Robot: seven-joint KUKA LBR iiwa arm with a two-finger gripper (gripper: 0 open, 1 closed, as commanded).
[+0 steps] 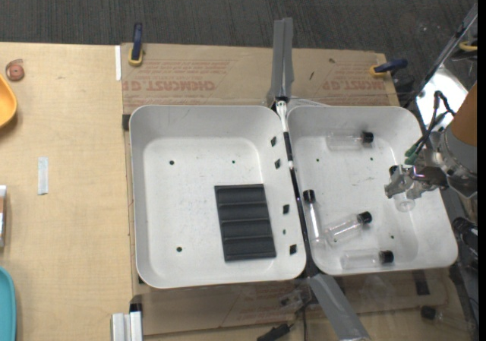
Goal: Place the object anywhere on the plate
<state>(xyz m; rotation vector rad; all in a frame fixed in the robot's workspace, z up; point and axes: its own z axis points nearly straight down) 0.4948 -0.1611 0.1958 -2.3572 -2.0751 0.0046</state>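
My tool (404,186) hangs over the right side of the right bin (425,123), reached in from the right edge. It sits just above a pale, clear item on the bin floor, but I cannot tell whether it grasps anything or what state it is in.

Four clear vials with black caps lie in the right bin. The first vial (348,140) rests near the far wall, cap to the right. The second vial (310,214) lies along the left wall, cap at its far end. The third vial (345,226) lies slantwise near the middle, cap up and to the right. The fourth vial (366,259) sits by the near wall, cap to the right.

The plate (244,222), a dark ribbed rectangle, lies in the left bin (152,180), toward its near right part. No vial rests on it.

Both bins stand on brown cardboard (205,77) on the table (61,142).
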